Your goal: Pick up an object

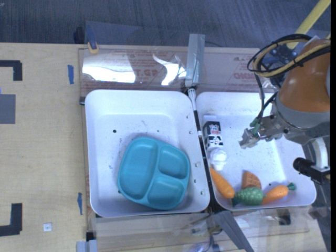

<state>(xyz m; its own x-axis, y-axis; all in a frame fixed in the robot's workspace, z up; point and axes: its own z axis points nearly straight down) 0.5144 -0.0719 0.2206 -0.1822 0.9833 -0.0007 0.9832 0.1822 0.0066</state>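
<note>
The right bin holds several small items. A white bottle with a black label lies along its left wall. An orange toy carrot lies below the bottle. At the front edge sit a green bumpy toy, a brown wedge and a second carrot. My gripper hangs over the middle of the right bin, to the right of the bottle and above the brown wedge, with nothing visibly held in it.
A teal divided plate lies in the left bin. A grey taped strip stands behind the divide between the bins. Black cables loop above the arm's orange band.
</note>
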